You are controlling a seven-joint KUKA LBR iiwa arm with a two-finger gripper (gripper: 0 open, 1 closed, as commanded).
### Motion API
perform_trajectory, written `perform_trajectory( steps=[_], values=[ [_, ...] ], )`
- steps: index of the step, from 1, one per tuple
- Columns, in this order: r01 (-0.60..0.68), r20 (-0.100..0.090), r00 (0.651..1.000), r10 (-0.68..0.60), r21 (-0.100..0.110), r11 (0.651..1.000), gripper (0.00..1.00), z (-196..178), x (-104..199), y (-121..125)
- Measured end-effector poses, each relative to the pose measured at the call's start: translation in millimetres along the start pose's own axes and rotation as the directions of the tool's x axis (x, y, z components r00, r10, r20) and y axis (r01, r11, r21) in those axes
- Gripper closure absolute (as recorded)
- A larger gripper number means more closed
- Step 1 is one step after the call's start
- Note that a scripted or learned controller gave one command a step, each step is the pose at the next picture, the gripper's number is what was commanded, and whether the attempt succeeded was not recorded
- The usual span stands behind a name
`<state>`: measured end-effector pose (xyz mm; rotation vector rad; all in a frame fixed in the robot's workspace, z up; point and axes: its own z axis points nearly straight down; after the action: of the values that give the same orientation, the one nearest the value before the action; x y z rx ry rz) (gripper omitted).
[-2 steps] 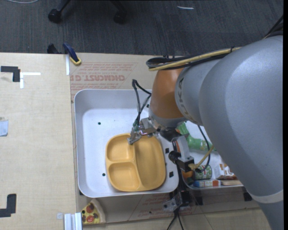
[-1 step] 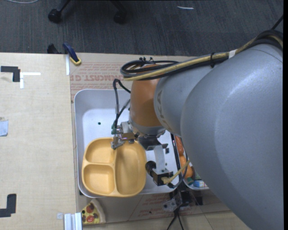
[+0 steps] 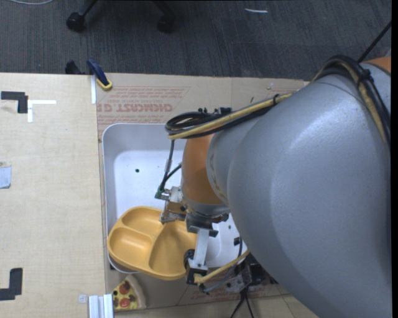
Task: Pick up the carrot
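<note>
1. I cannot tell where the carrot lies; the arm covers much of the bin and nothing I can pick out reads as a carrot.
2. The end effector [image 3: 198, 266] hangs low at the near end of the bin, over the right edge of a yellow dish. From this slant I cannot tell whether it is wide or narrow, or whether anything sits in it.
3. The yellow dish [image 3: 144, 243] has 2 compartments split by a ridge. It lies in the near left corner of the white bin, its left compartment close against the left wall.
4. The white bin [image 3: 127, 158] shows a bare floor in its far half, with 1 small dark spot on it.
5. The orange band [image 3: 196, 171] of the arm stands right above the dish, with thin wires running down beside it toward the wrist.
6. The grey arm [image 3: 311, 186] comes in from the right and looms large, hiding everything on that side of the bench.
7. A bundle of black and yellow cables [image 3: 202, 118] loops over the far rim of the bin and follows the arm up to the right.
8. A sheet of cardboard [image 3: 143, 102] with red print lies under the bin on the pale wooden worktop [image 3: 50, 199].
9. A toy pizza slice [image 3: 126, 295] lies just outside the bin's near left corner.
10. A small blue and yellow object [image 3: 99, 73] rests at the worktop's far edge, and black marks [image 3: 15, 99] sit on the worktop's left part.
11. Past the worktop, a chair base [image 3: 118, 15] stands on dark carpet.
</note>
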<state>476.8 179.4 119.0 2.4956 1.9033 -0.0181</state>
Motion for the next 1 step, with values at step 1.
perform_trajectory(
  steps=[1],
  values=[
    [-0.383,-0.003,0.924,0.383,-0.003,0.924,1.00,-45.4,-3.9,2.8]
  ],
)
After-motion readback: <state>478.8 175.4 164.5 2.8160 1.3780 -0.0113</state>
